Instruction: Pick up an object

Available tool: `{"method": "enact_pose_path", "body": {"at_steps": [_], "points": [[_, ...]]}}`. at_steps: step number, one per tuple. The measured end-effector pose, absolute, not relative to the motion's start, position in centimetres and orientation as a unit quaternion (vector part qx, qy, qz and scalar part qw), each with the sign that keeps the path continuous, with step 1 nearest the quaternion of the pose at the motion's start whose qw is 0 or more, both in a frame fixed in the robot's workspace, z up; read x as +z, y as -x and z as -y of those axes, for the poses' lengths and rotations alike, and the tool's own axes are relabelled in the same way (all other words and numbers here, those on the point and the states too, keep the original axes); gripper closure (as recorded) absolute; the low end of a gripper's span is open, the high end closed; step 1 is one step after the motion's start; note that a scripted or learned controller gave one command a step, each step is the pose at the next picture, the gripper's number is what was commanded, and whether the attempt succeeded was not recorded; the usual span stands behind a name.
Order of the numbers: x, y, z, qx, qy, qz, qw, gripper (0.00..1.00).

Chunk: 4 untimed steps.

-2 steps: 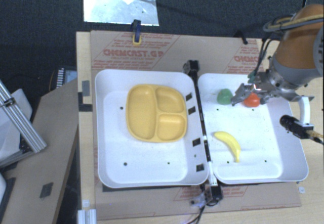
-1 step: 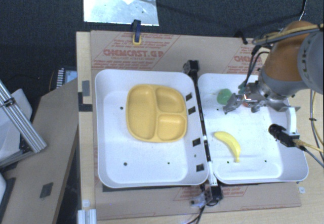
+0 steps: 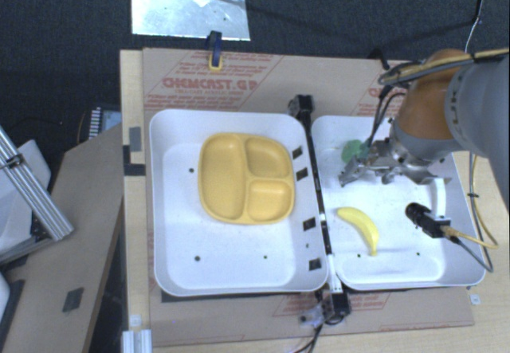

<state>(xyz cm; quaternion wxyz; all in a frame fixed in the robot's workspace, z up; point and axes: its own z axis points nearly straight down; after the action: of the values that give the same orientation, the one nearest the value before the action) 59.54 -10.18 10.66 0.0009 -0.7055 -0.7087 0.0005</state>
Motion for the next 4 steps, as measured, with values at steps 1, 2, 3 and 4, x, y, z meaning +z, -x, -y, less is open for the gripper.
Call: {"method": "enact_pose_path", "body": {"at_steps": [1, 2, 3, 4], "points": [[8.3, -59.6, 10.1, 0.0003, 0.707, 0.707, 0.0, 0.0], [9.5, -59.7, 10.2, -0.0007, 0.708, 0.707, -0.001, 1.0], [15.8, -59.3, 10.0, -0.0018, 0.706, 0.708, -0.002, 1.0], [21.8, -58.9, 9.4, -0.0019, 0.705, 0.709, -0.002, 1.0]]}}
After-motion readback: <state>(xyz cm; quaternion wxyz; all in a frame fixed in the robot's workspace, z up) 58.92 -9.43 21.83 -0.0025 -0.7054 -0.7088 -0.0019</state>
